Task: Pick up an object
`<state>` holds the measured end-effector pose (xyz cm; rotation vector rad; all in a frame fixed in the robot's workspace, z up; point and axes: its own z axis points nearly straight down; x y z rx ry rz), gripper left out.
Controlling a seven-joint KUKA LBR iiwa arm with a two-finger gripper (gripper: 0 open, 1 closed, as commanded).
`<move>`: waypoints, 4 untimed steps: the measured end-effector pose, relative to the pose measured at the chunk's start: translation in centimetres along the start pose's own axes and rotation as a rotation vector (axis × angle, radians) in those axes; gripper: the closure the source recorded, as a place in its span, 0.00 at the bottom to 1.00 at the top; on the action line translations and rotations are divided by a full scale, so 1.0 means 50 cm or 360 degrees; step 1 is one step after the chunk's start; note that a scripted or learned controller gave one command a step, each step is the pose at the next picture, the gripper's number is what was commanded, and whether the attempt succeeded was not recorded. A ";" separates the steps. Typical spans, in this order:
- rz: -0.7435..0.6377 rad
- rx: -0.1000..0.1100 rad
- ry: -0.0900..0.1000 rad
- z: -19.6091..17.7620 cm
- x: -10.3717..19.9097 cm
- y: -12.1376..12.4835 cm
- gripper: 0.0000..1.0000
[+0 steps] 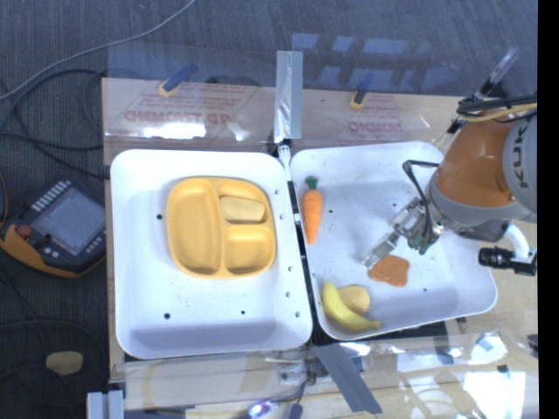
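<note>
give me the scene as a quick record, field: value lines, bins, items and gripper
left bin: yellow divided tray, with a tan piece in its upper right compartment
right bin: carrot, banana, orange piece
carrot: by the left wall, green top pointing away
banana: near the front wall
orange piece: flat on the floor, mid bin
gripper: low over the right bin, just above-left of the orange piece

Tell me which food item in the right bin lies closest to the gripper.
The flat orange piece, just below the gripper. The banana lies farther toward the bin's front edge and the carrot against its left wall.
</note>
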<state>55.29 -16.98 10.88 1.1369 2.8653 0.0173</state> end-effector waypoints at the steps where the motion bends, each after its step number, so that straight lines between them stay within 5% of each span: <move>1: 0.0085 -0.0003 -0.0010 -0.002 0.075 -0.019 0.00; 2: 0.0184 0.0056 0.0075 -0.034 -0.004 -0.004 0.00; 3: 0.0151 0.0018 0.0015 0.005 0.028 0.010 0.00; 4: 0.0136 -0.0009 0.0008 0.001 0.030 -0.011 0.00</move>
